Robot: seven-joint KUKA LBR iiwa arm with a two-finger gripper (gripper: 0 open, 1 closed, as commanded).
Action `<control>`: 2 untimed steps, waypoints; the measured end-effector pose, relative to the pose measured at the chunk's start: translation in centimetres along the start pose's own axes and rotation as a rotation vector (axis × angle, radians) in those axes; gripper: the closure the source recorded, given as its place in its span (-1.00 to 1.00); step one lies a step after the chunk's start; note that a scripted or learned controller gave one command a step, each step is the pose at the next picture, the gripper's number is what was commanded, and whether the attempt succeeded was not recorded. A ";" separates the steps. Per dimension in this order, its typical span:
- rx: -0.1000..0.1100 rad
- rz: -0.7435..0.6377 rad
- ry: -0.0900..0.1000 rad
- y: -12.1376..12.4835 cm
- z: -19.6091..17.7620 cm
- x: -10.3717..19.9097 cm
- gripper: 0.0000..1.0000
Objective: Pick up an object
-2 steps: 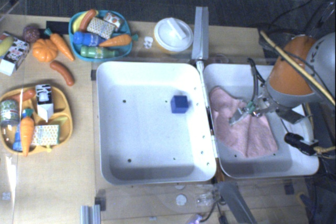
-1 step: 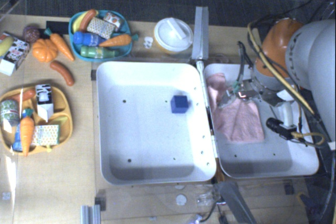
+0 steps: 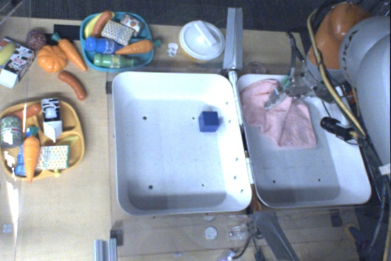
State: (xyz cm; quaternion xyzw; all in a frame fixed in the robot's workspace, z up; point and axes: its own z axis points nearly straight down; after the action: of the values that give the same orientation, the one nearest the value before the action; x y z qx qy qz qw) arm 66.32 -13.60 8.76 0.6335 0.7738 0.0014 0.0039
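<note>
Pink cloth [image 3: 281, 114] lies crumpled at upper left of the right bin [image 3: 348, 183]; your gripper [image 3: 282, 95] pinches its top fold (fingers nearly closed), bare floor below.

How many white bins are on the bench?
2. The left bin holds a blue cube; the right bin holds a pink cloth, with the end effector over it.

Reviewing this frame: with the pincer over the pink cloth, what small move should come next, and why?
Probably a short lift straight up. The pincer sits at the top edge of the cloth in the right bin, and the fabric looks bunched beneath it; lifting would show whether it has caught.
</note>
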 end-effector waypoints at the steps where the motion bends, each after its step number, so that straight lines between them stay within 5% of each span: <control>1: -0.004 -0.151 -0.001 -8.5 -0.3 -2.8 -1.00; 2: -0.002 -0.293 0.000 -5.1 -0.1 -4.7 -1.00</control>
State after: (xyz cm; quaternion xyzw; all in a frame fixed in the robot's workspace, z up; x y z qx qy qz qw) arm 62.27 -19.24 8.87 0.5138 0.8579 0.0017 0.0045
